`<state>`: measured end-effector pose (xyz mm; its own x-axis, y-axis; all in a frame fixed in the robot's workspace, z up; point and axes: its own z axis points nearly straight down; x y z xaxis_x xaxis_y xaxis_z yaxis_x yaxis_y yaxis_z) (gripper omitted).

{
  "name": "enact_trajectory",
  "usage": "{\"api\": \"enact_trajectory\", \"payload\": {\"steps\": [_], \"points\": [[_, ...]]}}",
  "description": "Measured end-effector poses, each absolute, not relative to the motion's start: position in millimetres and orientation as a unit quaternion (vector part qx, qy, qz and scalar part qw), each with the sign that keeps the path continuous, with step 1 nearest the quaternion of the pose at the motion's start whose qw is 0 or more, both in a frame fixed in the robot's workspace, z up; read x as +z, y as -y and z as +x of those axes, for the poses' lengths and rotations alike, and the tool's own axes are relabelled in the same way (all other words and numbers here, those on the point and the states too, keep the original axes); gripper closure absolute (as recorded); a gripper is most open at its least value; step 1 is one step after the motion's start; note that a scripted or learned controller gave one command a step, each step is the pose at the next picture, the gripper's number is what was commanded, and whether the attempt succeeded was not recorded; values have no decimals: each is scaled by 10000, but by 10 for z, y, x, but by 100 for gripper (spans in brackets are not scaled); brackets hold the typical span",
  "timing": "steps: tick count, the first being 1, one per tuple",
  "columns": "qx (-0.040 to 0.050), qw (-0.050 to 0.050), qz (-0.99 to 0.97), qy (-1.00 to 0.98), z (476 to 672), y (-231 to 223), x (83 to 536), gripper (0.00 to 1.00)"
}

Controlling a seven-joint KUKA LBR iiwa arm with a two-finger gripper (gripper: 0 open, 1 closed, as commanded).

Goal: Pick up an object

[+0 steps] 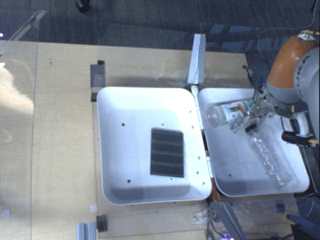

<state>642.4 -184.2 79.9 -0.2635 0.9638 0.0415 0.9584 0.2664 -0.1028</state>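
Note:
A clear plastic bottle with a green and white label (223,114) lies on its side at the back left of the right bin (235,179). My gripper (243,127) hangs over that bin, just at the bottle's right end and slightly in front of it. Its fingers (234,125) stand apart and open, and I see nothing held between them. A second clear, ribbed bottle (267,156) lies diagonally in the same bin, towards the front right. In the left bin (120,109) a dark ribbed rectangular block (167,152) lies flat near the middle.
The grey arm with its orange band (287,59) comes in over the right bin's back right corner. A metal post (197,59) stands behind the joint between the two bins. Cables and fittings (225,224) lie along the bench's front edge.

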Motion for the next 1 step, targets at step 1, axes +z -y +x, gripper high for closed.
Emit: {"api": "enact_trajectory", "payload": {"steps": [1], "points": [[284,469,-6049,7944,6424,1846,792,0]]}}
